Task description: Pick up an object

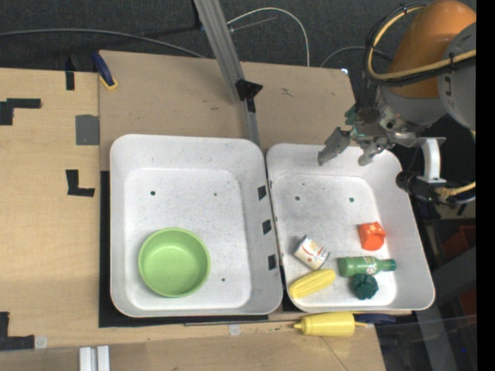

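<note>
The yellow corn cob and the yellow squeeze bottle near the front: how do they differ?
The yellow corn cob lies inside the right white bin, tilted; the yellow squeeze bottle lies outside it on the bench, level along the bin's front rim. The cob looks ridged and stubby; the bottle is smooth, longer, with a narrow nozzle pointing left. Both are yellow and lie flat.

Green bowl, orange block, yellow corn (white bins speckled dark).

Bins glossy white plastic; bench matt wood.
</note>
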{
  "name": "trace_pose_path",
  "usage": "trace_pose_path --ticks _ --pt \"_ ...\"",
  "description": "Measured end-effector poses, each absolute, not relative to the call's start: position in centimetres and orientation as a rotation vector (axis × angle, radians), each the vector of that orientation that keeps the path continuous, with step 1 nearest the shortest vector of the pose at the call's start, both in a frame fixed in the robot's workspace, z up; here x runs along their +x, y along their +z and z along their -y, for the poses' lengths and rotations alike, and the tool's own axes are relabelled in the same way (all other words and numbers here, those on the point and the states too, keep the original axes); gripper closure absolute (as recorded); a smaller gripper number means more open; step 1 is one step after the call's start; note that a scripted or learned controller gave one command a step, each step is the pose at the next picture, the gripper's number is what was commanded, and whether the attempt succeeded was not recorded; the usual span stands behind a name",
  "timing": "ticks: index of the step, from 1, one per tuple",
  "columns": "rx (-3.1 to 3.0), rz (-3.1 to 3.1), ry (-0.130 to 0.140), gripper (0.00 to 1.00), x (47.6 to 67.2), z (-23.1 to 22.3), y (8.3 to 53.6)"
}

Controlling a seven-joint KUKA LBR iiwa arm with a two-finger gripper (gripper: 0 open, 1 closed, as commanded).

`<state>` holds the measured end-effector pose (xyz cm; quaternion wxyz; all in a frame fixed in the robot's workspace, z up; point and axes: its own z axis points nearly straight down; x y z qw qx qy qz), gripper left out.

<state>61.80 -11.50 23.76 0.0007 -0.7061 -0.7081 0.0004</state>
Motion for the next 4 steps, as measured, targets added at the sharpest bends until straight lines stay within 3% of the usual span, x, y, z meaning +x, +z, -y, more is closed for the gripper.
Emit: trace_pose_path --ticks 1,4 --pt "-2.217 2.224 0.001 0.0 61.8 11.5 23.8" --pt "-2.219 2.224 0.004 0.0 60.7 10.4 8.7"
